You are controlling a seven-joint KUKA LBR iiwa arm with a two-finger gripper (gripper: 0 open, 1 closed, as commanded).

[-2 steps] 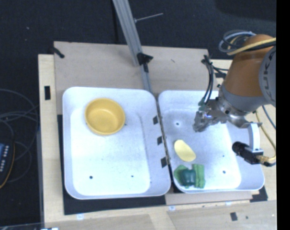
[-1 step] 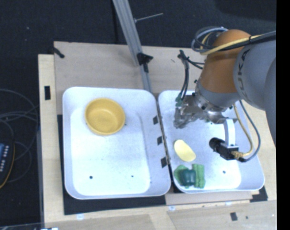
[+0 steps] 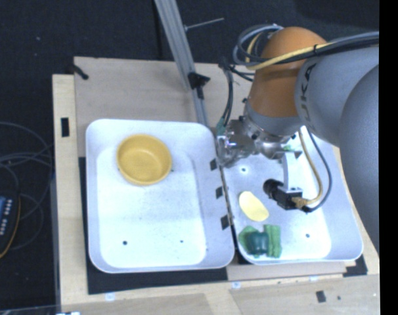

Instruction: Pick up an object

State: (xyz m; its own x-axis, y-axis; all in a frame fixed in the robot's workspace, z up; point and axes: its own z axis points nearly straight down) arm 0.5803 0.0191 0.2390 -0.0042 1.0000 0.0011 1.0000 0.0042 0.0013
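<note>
**Over the right bin: lining up a pick**

Above the right bin [image 3: 312,232], toward its far end and close to the inner wall: gripper [image 3: 226,148], open or closed cannot tell. Nearest candidate: pale yellow oval piece [image 3: 253,206], lying just beside that wall. Best to centre squarely over it, descend straight, and stay clear of the wall. Worth avoiding the green block [image 3: 273,240] and dark teal thing [image 3: 255,242], touching in the near corner. Well apart, in the left bin [image 3: 153,231]: yellow bowl [image 3: 144,159].

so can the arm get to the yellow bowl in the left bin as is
Probably yes: the yellow bowl sits alone in the left bin, nothing over or against it. The arm hangs over the right bin, so it would only need to cross the rims between.
</note>
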